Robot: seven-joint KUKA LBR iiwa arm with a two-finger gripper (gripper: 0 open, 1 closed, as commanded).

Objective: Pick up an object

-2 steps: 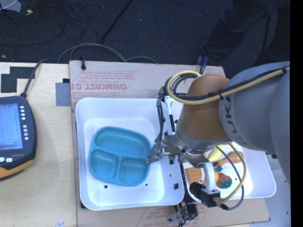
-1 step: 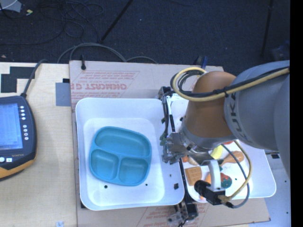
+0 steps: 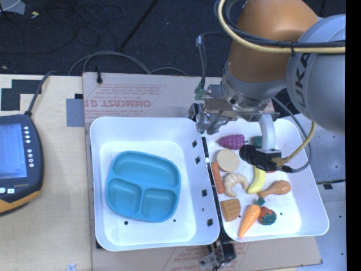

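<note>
Right now: gripper (image 3: pixel 210 119) hovering over the right bin's (image 3: pixel 307 222) eleven o'clock corner, fingers hidden in dark clutter, spread or pressed together impossible to tell. Toy foods heaped mid-bin: purple grapes (image 3: pixel 232 141) nearest, at four o'clock from the gripper; round cream slice (image 3: pixel 228 160) just below; banana (image 3: pixel 258 180), drumstick (image 3: pixel 273 189), carrot (image 3: pixel 249 219) further toward five o'clock. Best bet: shift toward four o'clock, centre over the grapes, descend straight, avoid the bin wall. Blue tray (image 3: pixel 144 185) alone in left bin.

Two white bins (image 3: pixel 101 145), one blue tray (image 3: pixel 144 186), two carrots (image 3: pixel 249 220)
</note>
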